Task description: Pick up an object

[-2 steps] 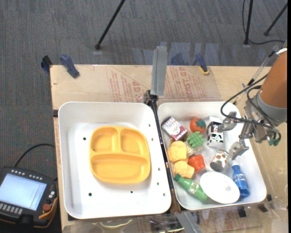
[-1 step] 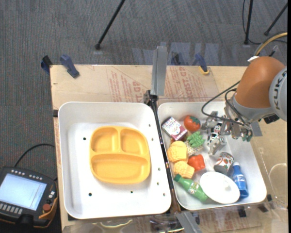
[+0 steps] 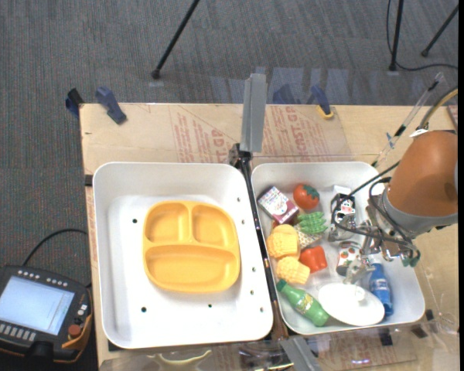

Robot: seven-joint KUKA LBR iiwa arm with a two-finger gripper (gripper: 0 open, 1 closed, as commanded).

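Note:
My gripper [image 3: 360,255] hangs low over the right bin [image 3: 412,283], below the arm's orange band. It sits just above a small white and red item [image 3: 346,260]; I cannot make out contact with it. Around it lie a blue bottle [image 3: 380,288], a white plate [image 3: 351,304], a red pepper [image 3: 314,258] and a black-and-white carton [image 3: 342,205]. Further left are two yellow corn pieces [image 3: 283,243], a green bottle [image 3: 303,303], a green leafy piece [image 3: 312,222], a tomato [image 3: 306,196] and a pink box [image 3: 273,202].
The left bin [image 3: 116,207] holds a yellow divided plate [image 3: 192,246]. A grey upright post [image 3: 254,122] stands behind the wall between the bins. A teach pendant [image 3: 35,309] lies on the floor at the lower left. Tripod legs stand behind the bench.

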